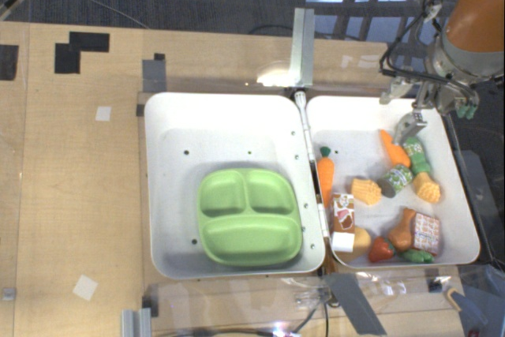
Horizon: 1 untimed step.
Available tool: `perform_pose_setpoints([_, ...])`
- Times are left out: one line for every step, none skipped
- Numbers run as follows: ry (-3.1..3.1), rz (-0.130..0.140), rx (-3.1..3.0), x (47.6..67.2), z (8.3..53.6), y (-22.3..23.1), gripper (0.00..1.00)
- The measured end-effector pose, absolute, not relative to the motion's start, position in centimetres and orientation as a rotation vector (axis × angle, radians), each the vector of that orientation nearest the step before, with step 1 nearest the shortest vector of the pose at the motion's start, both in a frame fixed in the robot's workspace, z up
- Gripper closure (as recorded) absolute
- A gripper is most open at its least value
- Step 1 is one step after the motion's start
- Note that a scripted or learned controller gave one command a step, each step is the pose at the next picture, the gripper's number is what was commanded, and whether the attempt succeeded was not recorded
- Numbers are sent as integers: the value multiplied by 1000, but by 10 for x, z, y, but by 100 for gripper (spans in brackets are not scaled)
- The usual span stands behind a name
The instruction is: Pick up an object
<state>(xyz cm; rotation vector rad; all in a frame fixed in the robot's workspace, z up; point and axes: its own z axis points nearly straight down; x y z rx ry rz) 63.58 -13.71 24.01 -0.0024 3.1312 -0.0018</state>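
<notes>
The arm reaches in at 2 o'clock, its claw [413,125] hanging over the far part of the right bin [465,211]; whether the claw is wide or narrow cannot be told. Just below it lies an orange carrot [393,147]. Toy foods crowd this bin toward 5 o'clock, another carrot [325,174] at its left wall. The left bin [170,170] on the desk [71,193] holds a green divided plate [249,217].

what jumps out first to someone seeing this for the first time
The bright green divided tray lying alone in the left bin grabs the eye first. Next comes the heap of toy food in the right bin, with a carrot against its left wall. The gripper hangs over that bin's far right corner.
</notes>
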Motion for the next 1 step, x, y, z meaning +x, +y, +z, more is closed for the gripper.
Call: perform_pose_setpoints([3126, -3, -150, 670, 99, -146, 0])
